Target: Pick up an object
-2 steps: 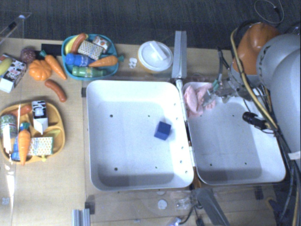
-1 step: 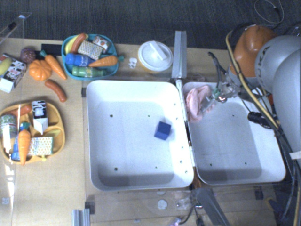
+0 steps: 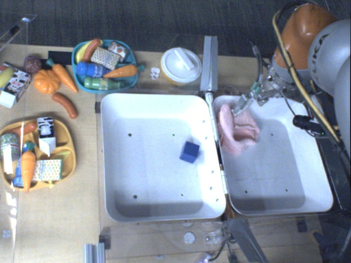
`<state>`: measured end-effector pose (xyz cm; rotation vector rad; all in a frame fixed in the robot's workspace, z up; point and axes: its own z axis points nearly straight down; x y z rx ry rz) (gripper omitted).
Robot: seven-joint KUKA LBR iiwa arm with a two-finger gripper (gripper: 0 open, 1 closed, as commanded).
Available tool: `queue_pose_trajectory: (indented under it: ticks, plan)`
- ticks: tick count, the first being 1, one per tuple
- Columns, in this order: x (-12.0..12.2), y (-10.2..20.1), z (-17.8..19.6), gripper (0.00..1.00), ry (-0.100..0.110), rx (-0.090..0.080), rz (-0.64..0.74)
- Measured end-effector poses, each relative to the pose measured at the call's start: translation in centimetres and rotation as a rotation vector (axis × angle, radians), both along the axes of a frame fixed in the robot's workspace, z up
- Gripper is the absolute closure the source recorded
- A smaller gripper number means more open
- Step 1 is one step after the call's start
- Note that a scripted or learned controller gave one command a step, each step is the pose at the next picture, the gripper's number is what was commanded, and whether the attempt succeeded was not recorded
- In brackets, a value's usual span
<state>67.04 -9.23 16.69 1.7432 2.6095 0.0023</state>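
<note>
A soft pink object (image 3: pixel 237 131), crumpled like a cloth, lies in the right bin (image 3: pixel 285 199) against its left wall. My gripper (image 3: pixel 241 108) reaches in from the upper right, and its tip is at the pink object's top edge, touching or nearly touching it. A small blue cube (image 3: pixel 190 152) rests alone in the left bin (image 3: pixel 137 201), right of its middle, well away from the gripper.
Behind the bins stand a blue bowl of toy food (image 3: pixel 104 66) and a white lidded container (image 3: pixel 181 64). A yellow tray of toy food (image 3: pixel 38 155) and loose toy vegetables (image 3: pixel 55 81) lie on the bench at the left. The arm and its cables (image 3: pixel 307 53) hang over the right bin's far corner.
</note>
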Motion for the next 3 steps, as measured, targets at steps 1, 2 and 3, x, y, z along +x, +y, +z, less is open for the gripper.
queue_pose_trajectory:
  ticks: [1, 2, 3]
  plan:
    - [-2.2, -3.2, -7.4, 0.0, -0.001, 0.001, 0.046]
    - [-2.1, -3.1, -6.6, 1.0, -0.003, 0.001, 0.048]
    - [-1.9, -3.0, -5.7, 1.0, -0.004, 0.002, 0.051]
